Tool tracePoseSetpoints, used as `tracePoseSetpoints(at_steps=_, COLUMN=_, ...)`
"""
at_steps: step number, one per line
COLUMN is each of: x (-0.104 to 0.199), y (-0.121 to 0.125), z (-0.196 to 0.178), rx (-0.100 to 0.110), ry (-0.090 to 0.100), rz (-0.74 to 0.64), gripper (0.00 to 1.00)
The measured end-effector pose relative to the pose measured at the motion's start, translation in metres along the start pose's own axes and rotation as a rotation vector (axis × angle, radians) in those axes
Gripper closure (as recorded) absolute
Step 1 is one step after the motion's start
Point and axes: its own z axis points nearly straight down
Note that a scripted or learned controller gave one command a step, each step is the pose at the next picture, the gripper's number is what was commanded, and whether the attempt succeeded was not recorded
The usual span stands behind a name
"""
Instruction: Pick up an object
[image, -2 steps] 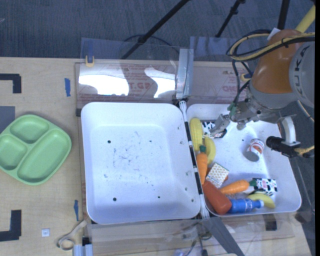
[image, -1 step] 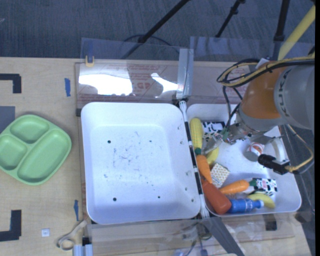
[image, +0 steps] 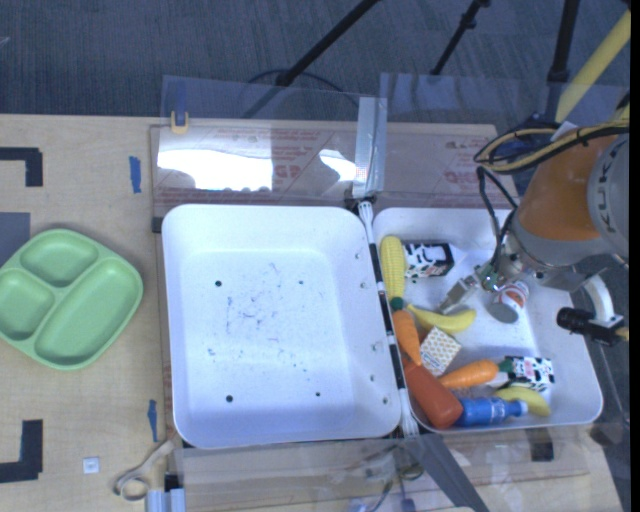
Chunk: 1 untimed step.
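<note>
We see the gripper (image: 468, 290) low in the right bin (image: 580, 400), fingers slightly parted and holding nothing, just above the banana (image: 447, 320). Beside the banana lie corn (image: 393, 268), a cracker (image: 439, 350) and a cow-patterned carton (image: 430, 260); no lettering is legible.

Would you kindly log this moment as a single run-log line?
arm: over right bin | gripper: above banana, nothing seen held | corn cob, carrot, blue bottle: lying in bin | pick: not yet done
</note>
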Motion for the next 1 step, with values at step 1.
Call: tracePoseSetpoints(at_steps=1, x=-0.0447, y=-0.0281, z=-0.1084, rx=0.001, ry=0.0, rz=0.0, gripper=0.0)
